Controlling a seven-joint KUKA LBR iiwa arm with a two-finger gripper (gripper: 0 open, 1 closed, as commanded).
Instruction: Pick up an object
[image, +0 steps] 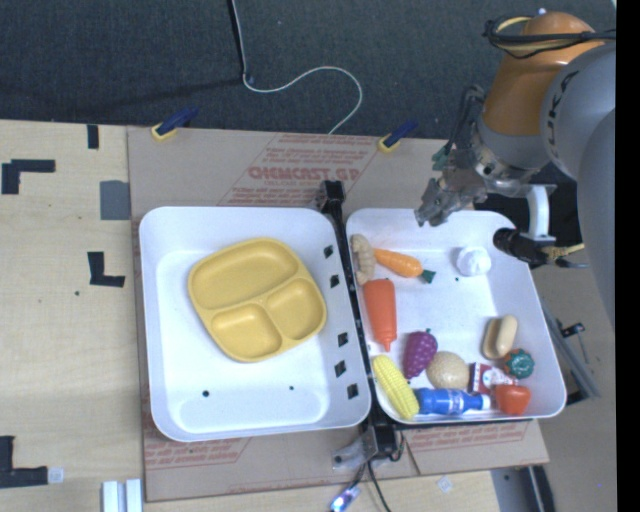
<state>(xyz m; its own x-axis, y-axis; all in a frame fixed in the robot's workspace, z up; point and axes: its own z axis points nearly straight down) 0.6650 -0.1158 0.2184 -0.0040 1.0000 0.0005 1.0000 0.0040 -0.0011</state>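
My gripper (436, 208) hangs over the back rim of the right bin (520, 300), and nothing shows between its fingers. Below it in the bin lie a small orange carrot (398, 264), a larger orange carrot (380, 312) and a white cup (472, 261). Nearer the front are a purple grape bunch (419, 353), a corn cob (394, 387), a potato (448, 370), a hot dog bun (499, 336), a blue bottle (452, 402) and a red tomato (511, 398).
The left bin (170, 340) holds a yellow divided plate (257, 297). A beige ginger-like piece (361, 257) lies by the divider between the bins. A white cable (300, 80) loops across the dark floor behind the bench.
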